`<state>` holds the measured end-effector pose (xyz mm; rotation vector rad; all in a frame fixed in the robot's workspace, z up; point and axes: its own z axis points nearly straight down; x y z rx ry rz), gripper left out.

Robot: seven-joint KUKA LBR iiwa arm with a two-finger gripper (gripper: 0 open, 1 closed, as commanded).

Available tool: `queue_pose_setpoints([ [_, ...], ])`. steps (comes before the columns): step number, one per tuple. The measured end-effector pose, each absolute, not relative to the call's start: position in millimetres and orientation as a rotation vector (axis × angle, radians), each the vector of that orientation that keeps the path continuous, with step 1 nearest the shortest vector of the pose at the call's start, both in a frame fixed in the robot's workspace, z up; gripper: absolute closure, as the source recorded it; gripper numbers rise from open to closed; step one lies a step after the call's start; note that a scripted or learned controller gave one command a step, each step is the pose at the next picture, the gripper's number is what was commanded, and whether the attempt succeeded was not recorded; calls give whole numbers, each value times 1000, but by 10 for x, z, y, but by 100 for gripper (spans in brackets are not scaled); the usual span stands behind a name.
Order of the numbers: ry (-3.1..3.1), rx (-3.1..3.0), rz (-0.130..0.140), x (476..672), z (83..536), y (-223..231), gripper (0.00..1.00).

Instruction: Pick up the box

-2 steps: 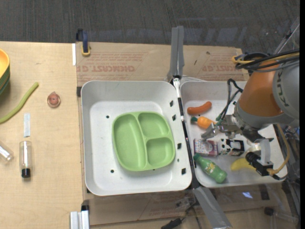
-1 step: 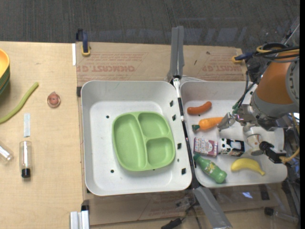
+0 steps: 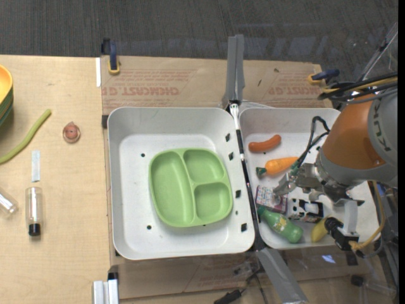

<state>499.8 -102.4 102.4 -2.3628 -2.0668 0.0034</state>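
Bench is a light wooden top over brown cardboard, with two shallow white bins set side by side. The left bin [image 3: 120,170] holds a green divided plate [image 3: 190,187], lying flat near the middle. The right bin [image 3: 288,114] is the crowded one — a red sausage [image 3: 264,144] toward the back, an orange carrot [image 3: 280,165] just in front of it, a green bottle [image 3: 282,226] lying along the front wall, and a small yellow item [image 3: 318,230] beside the bottle.

The box [image 3: 269,197] — small, pink-and-white printed — lies in the right bin near the divider, between the carrot and the green bottle.

Arm comes in from the right, orange band over the bin's right half. The gripper [image 3: 296,185] sits low over the bin, just right of the box; whether its grip is wide or narrow cannot be told from this angle, and nothing is visibly held.

On the wooden top at left: a green bean-like strip [image 3: 25,138], a small pink round object [image 3: 71,132], and a vial [image 3: 33,211].
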Motion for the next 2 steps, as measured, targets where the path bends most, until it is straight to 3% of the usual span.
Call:
queue_pose_setpoints([
  [1, -2116, -2333, -13, 5291, 975, -1537, 0],
  [2, -2087, -2361, -13, 5474, 972, -931, 0],
])
